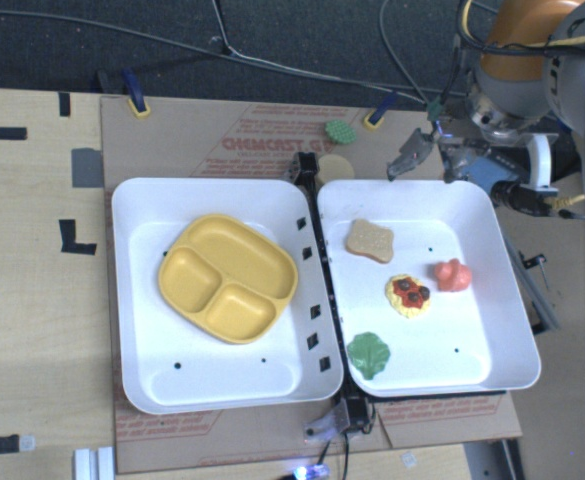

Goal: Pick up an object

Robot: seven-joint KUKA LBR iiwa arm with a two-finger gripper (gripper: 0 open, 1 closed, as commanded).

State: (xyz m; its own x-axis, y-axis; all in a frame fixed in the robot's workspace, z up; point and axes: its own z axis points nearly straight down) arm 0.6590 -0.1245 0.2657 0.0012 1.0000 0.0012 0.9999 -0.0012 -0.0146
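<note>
toast (pixel 370 240) lies in the right bin (pixel 482 363); gripper (pixel 427 161) above its rim, seemingly spread, grasping nothing.

You see two white bins of smooth, faintly glossy plastic; the left bin (pixel 137 298) carries a yellow divided tray (pixel 228 277) with a smooth satin sheen. In the right bin (pixel 492 318), the toast piece (pixel 370 240) at 11 o'clock looks matt and slightly grainy, while the green leaf (pixel 368 353) at 7 o'clock looks like soft matt plastic. Under them lies rough brown cardboard (pixel 222 138) with printed lettering, on a pale wood-look table (pixel 32 298).
</note>
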